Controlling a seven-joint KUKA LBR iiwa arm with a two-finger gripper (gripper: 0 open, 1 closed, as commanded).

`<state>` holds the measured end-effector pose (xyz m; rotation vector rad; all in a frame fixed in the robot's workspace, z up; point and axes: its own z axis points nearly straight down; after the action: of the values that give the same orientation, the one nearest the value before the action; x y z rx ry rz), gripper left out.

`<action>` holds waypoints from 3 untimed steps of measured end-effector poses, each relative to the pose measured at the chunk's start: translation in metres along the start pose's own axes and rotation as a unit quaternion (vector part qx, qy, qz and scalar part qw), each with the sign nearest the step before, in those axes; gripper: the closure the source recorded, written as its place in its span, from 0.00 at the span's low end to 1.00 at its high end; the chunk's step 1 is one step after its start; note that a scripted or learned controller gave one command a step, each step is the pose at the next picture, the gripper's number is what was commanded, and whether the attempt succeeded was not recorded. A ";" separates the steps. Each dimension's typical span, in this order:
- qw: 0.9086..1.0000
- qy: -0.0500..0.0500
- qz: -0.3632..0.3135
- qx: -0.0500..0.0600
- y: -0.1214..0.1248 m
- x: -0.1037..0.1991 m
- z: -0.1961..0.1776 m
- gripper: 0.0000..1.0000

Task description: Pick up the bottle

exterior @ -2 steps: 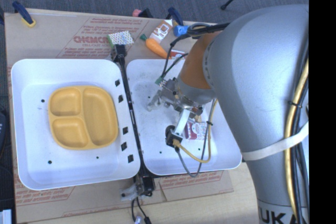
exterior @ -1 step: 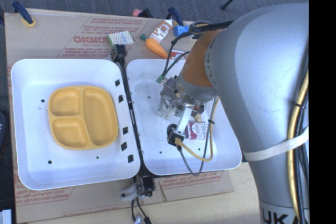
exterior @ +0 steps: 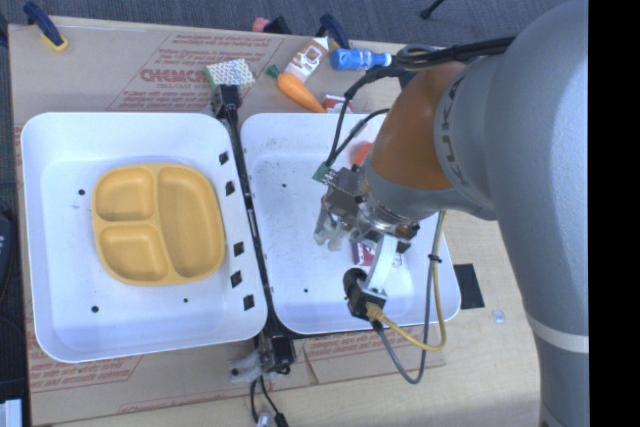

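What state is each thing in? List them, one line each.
Yellow plate: lying flat in the left bin, its compartments bare.
Gripper: down inside the right bin; whether it grips anything cannot be told.
Blue bottle: lying on its side on the cardboard behind the bins.
Carrot: lying on the cardboard behind the right bin.

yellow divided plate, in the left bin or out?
In. The yellow divided plate lies flat on the floor of the left bin, its three compartments facing up, inside the rim.

Both white bins [exterior: 60,315] look smooth, glossy plastic; the yellow divided tray [exterior: 158,220] matt plastic; the counter [exterior: 150,80] printed cardboard.
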<state>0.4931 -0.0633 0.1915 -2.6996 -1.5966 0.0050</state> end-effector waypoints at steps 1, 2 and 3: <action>0.995 0.000 0.101 0.001 -0.023 0.006 0.001 1.00; 0.971 0.000 0.238 -0.001 -0.044 0.045 0.001 1.00; 0.997 0.000 0.081 -0.001 -0.052 0.059 -0.084 1.00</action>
<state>0.4764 0.0130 0.2757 -2.8224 -1.3728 0.0030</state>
